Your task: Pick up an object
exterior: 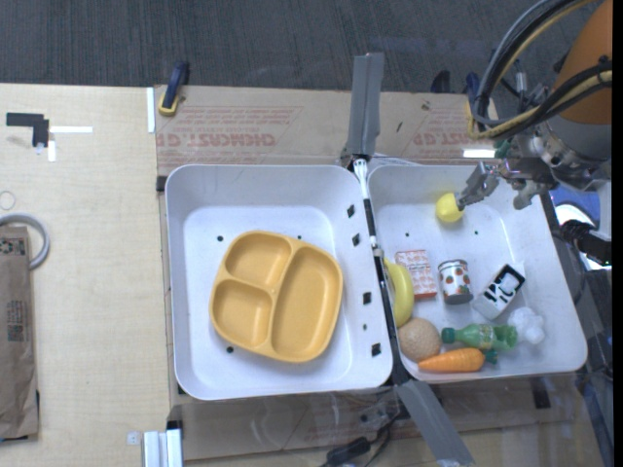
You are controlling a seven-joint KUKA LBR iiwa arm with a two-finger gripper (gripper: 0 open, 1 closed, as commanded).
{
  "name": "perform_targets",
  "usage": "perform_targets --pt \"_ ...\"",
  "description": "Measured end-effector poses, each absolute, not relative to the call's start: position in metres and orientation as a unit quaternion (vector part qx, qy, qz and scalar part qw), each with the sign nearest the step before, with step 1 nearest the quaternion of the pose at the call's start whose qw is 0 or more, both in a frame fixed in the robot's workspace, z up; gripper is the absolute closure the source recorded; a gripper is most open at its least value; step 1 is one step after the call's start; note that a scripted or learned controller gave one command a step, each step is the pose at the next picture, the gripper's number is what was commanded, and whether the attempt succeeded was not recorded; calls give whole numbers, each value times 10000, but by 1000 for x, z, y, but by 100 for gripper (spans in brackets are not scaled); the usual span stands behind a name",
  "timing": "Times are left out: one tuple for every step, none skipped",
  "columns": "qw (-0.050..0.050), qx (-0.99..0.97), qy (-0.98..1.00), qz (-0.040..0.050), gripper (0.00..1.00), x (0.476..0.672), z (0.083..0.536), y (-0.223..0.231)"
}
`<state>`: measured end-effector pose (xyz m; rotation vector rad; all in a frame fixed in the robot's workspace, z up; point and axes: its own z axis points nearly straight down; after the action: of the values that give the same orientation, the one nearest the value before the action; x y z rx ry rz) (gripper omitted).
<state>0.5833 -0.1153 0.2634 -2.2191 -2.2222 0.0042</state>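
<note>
The robot's hand [498, 185] hangs over the right bin [563, 290], fingers apart, one tip touching a yellow ball [449, 208] at the far side. The ball could roll away if nudged. Nearer lie a can [455, 282], carrot [453, 361] and bottle [480, 336], clear of the hand.

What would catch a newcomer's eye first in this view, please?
Probably the big yellow divided plate, alone in the left bin. Next, the cluttered right bin: a carrot and a green bottle near its front edge, and a small yellow ball toward the back, with the arm's tool right beside it.
</note>
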Motion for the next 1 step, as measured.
perform_targets --pt "11 -7045 -7097 15 0 516 162 -106"
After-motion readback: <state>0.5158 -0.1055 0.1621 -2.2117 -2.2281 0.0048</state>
